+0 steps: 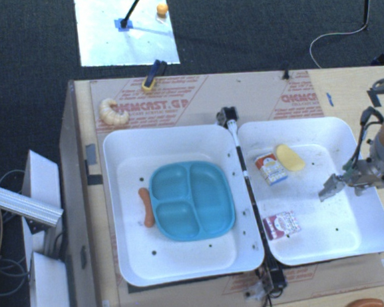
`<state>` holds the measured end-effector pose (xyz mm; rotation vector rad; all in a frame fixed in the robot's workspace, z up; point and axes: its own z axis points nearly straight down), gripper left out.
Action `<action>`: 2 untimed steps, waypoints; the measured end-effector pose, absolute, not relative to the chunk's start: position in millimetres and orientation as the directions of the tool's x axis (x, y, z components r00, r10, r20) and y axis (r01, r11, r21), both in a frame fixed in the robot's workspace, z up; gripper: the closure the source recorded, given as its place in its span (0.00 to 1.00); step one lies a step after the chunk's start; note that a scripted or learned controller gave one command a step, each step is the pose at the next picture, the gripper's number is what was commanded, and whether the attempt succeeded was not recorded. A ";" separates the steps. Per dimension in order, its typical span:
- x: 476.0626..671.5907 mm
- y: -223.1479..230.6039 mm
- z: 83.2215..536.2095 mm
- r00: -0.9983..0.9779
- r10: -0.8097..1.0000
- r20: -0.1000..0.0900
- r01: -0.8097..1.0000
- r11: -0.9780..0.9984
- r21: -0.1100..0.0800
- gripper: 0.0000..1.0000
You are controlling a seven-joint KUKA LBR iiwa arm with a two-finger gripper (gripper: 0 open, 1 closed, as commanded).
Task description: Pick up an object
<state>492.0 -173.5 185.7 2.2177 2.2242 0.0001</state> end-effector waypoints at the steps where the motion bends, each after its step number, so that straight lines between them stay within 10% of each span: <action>1: 559.1 -46.8 184.2 -0.005 1.000 0.002 1.000 0.005 0.001 0.00; 2: 586.7 -106.4 98.6 -0.002 1.000 0.000 1.000 0.002 0.003 0.00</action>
